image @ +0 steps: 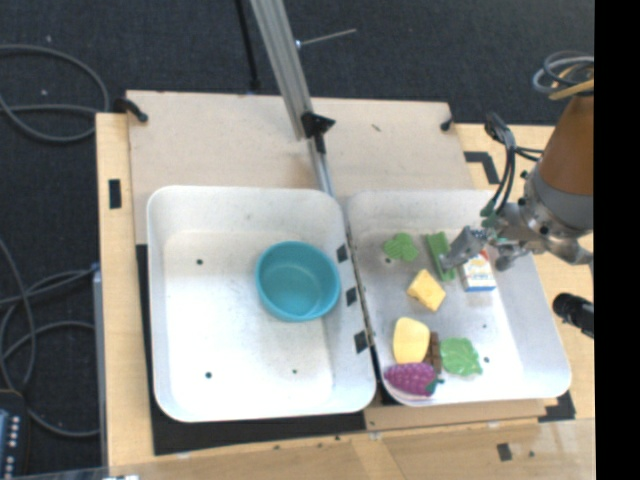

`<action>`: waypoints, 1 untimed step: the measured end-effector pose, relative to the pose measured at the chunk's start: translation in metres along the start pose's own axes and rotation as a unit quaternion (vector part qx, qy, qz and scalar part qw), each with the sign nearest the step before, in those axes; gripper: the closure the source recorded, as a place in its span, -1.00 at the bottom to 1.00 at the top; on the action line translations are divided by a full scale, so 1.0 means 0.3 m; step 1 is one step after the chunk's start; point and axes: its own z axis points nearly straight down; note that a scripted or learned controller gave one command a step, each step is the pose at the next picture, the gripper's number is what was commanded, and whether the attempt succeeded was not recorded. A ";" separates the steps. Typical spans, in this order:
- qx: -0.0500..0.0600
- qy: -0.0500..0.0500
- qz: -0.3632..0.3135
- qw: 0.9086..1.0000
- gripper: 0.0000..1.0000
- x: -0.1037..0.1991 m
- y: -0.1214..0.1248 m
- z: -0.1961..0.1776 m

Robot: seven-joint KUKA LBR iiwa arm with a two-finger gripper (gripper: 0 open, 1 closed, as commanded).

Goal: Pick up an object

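I see the arm (568,163) reaching in from 3 o'clock, its gripper (470,251) low over the right bin (520,353). The jaws sit at the upper middle of that bin, just beside a small white carton (480,274) with blue and red print. Whether they are wide, narrow or closed on anything I cannot tell — the metal parts blur together from this height.

The carton lies toward 3 o'clock in the right bin, touching or nearly touching the gripper's lower edge. At 9 o'clock from the jaws stands a dark green stick-shaped piece (437,247), and further toward 9 o'clock a light green leafy piece (401,247). Below them, near the bin's middle, is a yellow wedge (427,291). Toward 6 o'clock I see a yellow rounded block (410,339), a purple grape bunch (411,376) at the bin's lower edge, and another green piece (460,356) just beside them.

The left bin (190,368) holds a teal bowl (297,280), upright, at about 3 o'clock of its centre. Both bins rest on the worktop (220,138).
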 end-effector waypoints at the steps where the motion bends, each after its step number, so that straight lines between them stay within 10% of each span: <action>1: 0.000 0.000 0.000 1.000 -1.00 0.000 0.000 0.000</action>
